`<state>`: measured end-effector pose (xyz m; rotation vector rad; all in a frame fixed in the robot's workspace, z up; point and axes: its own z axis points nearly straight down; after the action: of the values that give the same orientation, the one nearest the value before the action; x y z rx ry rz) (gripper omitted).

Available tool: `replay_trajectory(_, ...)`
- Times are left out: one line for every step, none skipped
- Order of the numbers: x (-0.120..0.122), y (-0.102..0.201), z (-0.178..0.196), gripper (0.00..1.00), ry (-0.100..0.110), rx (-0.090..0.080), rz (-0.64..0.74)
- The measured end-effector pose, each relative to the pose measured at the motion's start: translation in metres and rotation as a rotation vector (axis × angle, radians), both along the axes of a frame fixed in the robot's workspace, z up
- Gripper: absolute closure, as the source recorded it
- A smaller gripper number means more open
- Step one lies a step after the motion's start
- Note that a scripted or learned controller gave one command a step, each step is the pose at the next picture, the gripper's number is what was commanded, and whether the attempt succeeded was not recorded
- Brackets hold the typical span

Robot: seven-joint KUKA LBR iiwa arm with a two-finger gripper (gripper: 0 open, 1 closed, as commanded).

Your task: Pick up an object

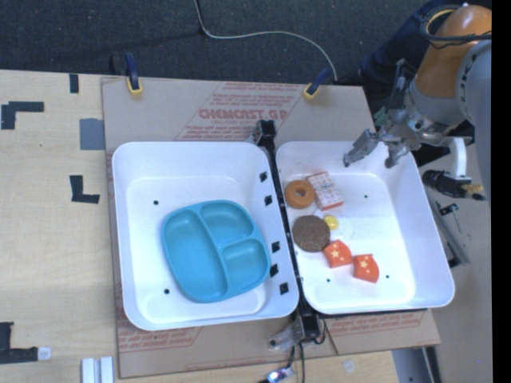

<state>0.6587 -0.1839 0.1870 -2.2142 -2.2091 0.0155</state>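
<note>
Toys lie clustered in the right bin [403,214], toward its left wall: a donut [300,194], a small packet [326,190], a brown disc [310,233], a tiny yellow piece [330,223] and two red chunks [338,254] [366,267]. They all look like light play food, hard and smooth, so I'd expect any of them to skid or pop out of a poor squeeze. The red chunks seem the safest bet, blocky enough to pinch across flat sides; the one nearer the middle of the bin has the most room around it. The disc looks flat and low, hard to get under, and the donut sits tight against the packet. The left bin [136,174] carries a blue tray [214,249].

The arm comes in from the right, orange band high, wrist tipped down over the far right corner of the right bin. The pincer [372,152] hangs there with its two fingers spread apart and nothing between them, well apart from the toys.
</note>
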Motion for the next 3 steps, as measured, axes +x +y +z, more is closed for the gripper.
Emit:
replay_trajectory(0.003, 0.001, 0.01, 0.0, -0.015, -0.003, 0.004)
replay_trajectory(-0.002, -0.008, -0.042, 0.0, -0.012, -0.004, 0.003)
replay_trajectory(-0.007, -0.002, -0.088, 0.0, -0.011, -0.003, 0.005)
